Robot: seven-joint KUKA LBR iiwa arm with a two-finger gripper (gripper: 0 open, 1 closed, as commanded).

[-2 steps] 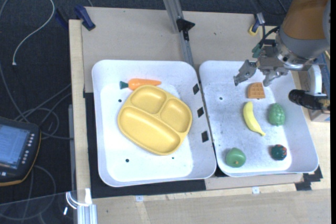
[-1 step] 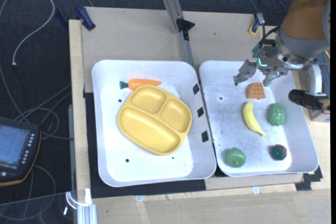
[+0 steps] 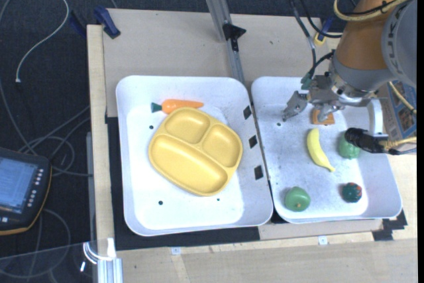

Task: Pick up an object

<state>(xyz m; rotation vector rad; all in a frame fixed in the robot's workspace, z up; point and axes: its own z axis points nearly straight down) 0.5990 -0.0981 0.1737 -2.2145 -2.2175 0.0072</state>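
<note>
We read this as the approach step: the end effector (image 3: 306,105) hangs over the upper part of the right bin (image 3: 281,93), fingers spread and gripping nothing. The banana (image 3: 319,150) lies just below it in that bin, apart from the fingers; a green apple (image 3: 297,198) sits nearer the front rim. Left bin (image 3: 132,93) carries a yellow tray (image 3: 195,150) and a carrot (image 3: 179,105). Next, we judge, it must come over one object, descend, then close.
</note>
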